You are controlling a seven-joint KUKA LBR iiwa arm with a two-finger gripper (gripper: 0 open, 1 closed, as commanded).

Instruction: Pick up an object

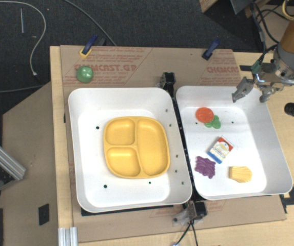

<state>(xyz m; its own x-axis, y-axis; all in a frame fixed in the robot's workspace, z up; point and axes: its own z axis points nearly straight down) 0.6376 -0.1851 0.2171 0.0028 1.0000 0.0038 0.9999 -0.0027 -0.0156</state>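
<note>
Nothing picked yet; jaws point(251, 92) spread, empty, above right bin's point(277, 160) far rim. Candidates lie in that bin: red-green toy point(207, 116), small carton point(220, 149), purple piece point(205, 166), yellow piece point(240, 174). Left: descend, grasp, lift

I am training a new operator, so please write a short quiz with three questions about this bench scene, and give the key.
1. True or false: the gripper holds the red toy.
2. Which bin holds the yellow divided plate? A) the left bin B) the right bin
3. Fill in: the green ball lies on the ____, outside both bins.

Key: 1. False, the gripper hangs open over the right bin's upper edge, nothing between its fingers. 2. A. 3. cardboard.
</note>
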